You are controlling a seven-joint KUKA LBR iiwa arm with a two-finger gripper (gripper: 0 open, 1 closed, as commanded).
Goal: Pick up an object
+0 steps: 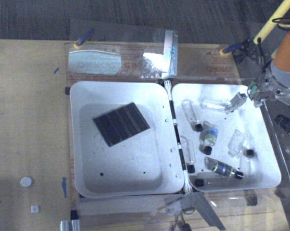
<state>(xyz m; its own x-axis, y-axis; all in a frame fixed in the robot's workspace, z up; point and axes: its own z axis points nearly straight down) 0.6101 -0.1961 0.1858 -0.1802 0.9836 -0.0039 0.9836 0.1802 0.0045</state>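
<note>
The right bin (pixel 265 129) holds several small clear bottles with black caps. One bottle (pixel 192 114) lies near the bin's upper left, and a clear one (pixel 213 103) lies flat at the top. A bottle with a blue label (pixel 208 137) sits mid-bin. A darker bottle (pixel 224 169) lies near the front, and another clear bottle (pixel 238 143) lies to the right. My gripper (pixel 242 99) hangs over the bin's upper right corner, just right of the flat clear bottle, with nothing visibly held. The arm's orange band (pixel 284 57) is at the right edge.
A black ribbed pad (pixel 121 123) lies tilted in the left bin (pixel 87 167). Clear plastic sheeting and blue clamps (pixel 82 38) sit behind both bins. A yellow rod (pixel 274 18) slants at the top right. Two more bottles (pixel 188 155) lie along the right bin's left wall.
</note>
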